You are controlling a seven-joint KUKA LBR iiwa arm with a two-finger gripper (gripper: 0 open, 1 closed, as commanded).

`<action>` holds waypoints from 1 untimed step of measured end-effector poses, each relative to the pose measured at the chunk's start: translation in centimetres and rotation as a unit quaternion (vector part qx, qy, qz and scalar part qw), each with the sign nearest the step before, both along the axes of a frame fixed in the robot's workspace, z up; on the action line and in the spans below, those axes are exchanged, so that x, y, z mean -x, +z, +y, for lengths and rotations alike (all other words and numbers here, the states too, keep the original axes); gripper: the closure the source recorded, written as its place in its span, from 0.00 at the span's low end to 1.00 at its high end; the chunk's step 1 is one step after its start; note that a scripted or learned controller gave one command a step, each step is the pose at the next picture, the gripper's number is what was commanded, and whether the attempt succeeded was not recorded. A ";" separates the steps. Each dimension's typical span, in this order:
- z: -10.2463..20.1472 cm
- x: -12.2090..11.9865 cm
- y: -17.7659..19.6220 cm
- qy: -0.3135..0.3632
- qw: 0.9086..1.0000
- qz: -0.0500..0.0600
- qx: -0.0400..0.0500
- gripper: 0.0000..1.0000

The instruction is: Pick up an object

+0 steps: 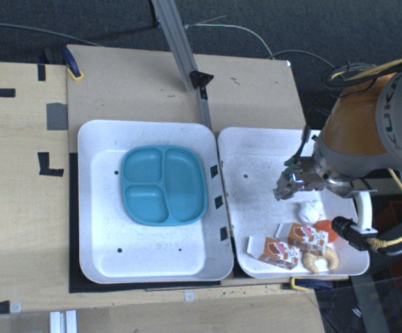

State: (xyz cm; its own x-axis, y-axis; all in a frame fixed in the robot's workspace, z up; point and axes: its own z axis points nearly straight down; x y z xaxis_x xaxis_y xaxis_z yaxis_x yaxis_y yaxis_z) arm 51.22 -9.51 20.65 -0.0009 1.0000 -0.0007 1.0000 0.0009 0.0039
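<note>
gripper over right bin, nothing visibly in the jaws

the arm (367, 127) came in from the right, grey body with the orange band (357, 113) above the wrist. the gripper (288, 186) sat above the right bin (256, 151), over bare white floor just left of the object cluster. couldn't tell the pincer state: it read as a dark blur from above, and no object showed between it.

the pickable stuff was all bunched in the near right corner of the right bin:
- a white crumpled lump (310, 210) just beside the gripper, on its lower right, apart from it as far as i could tell
- a red-and-white packet (310, 237) below that lump
- a brown-and-white box (277, 251) lying flat to the packet's left, touching or nearly touching it
- a tan pastry-shaped item (322, 260) at the bin's near edge, against the packet

the left bin (93, 207) held a teal divided plate (164, 184), three compartments, sitting flat toward the far half of the bin.

both bins sat side by side on the bench (20, 186), walls touching along the middle. a grey metal bar (176, 37) ran slantwise down from the top edge to the seam between the bins. a black cable connector (350, 233) hung off the arm by the right bin's right wall.
</note>
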 end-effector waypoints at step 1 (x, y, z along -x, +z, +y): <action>-0.1 0.3 4.3 0.000 1.000 0.000 0.000 1.00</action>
State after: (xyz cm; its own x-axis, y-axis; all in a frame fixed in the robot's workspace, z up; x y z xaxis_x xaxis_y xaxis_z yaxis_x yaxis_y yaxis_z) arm 50.92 -9.58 24.94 -0.0014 1.0000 -0.0007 1.0000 0.0014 0.0033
